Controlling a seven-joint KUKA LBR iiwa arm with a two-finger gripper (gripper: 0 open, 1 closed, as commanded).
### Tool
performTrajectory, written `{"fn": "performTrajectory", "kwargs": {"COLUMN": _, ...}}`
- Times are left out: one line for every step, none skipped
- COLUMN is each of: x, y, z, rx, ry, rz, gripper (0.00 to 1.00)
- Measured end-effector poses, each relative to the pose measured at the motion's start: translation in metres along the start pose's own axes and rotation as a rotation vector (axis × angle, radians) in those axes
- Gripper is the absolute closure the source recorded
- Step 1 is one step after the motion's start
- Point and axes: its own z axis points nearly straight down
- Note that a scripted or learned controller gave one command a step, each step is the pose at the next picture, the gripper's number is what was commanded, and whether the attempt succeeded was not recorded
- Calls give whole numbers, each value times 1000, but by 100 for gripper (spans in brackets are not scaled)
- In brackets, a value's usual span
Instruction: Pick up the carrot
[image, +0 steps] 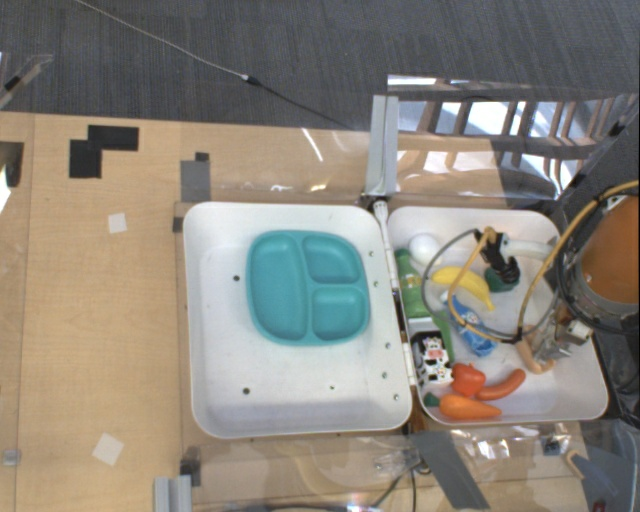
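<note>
The carrot is an orange tapered piece lying flat at the front edge of the right bin, tip pointing right. My gripper hangs low over the right side of that bin, to the right of the carrot and a little behind it, with no contact between them. Looping cables run from it across the bin. The arm's orange band is at the view's right edge.
Just behind the carrot lie a red-orange chili-like piece and a red lump. Also in the right bin are a yellow banana, a blue item, a green item, a white ball and a small printed box. The left bin holds a teal divided plate.
</note>
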Motion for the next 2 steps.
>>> {"fn": "performTrajectory", "kwargs": {"x": -12, "y": -34, "z": -162, "rx": 4, "ry": -5, "rz": -17, "gripper": 100}}
{"fn": "performTrajectory", "kwargs": {"x": 19, "y": -4, "z": -265, "rx": 4, "ry": -4, "rz": -145, "gripper": 100}}
